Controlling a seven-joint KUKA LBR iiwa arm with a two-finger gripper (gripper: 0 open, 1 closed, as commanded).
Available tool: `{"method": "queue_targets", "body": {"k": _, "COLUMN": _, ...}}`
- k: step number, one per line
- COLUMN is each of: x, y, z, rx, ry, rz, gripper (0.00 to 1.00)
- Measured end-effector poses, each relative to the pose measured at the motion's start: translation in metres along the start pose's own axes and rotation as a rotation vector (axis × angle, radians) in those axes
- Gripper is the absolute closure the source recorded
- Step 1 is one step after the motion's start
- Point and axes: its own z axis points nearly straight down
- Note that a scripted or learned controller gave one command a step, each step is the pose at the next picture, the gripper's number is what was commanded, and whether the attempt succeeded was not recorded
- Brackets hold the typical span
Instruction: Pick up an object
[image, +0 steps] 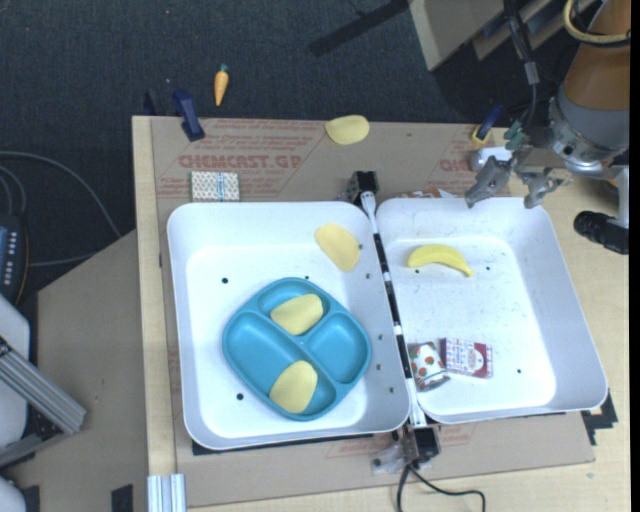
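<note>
My gripper (510, 190) hangs above the far edge of the right bin (560, 300), its two fingers spread apart with nothing between them. A yellow banana (440, 259) lies in the right bin's far left part, below and left of the gripper. A small red and white carton (452, 359) lies near that bin's front left. In the left bin (195, 300) a blue divided plate (295, 347) holds two yellow pieces (296, 313), and a yellow chip-like piece (338, 246) lies at the far right.
On the bench behind the bins lie a yellow lemon-like piece (347, 129), a small patterned packet (215, 186) and a blue clip (187, 113). A small carrot toy (221, 84) lies on the dark floor beyond. A black clamp (364, 185) sits between the bins.
</note>
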Motion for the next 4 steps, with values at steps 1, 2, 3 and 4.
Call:
{"method": "queue_targets", "body": {"k": 1, "x": 0.012, "y": 0.028, "z": 0.104, "rx": 0.003, "ry": 0.001, "rz": -0.001, "gripper": 0.0}}
{"method": "queue_targets", "body": {"k": 2, "x": 0.025, "y": 0.01, "z": 0.18, "rx": 0.002, "ry": 0.001, "rz": 0.0, "gripper": 0.0}}
{"method": "queue_targets", "body": {"k": 3, "x": 0.025, "y": 0.011, "z": 0.168, "rx": -0.002, "ry": 0.0, "rz": 0.001, "gripper": 1.0}}
{"method": "queue_targets", "body": {"k": 4, "x": 0.025, "y": 0.011, "z": 0.169, "rx": -0.001, "ry": 0.0, "rz": 0.001, "gripper": 0.0}}
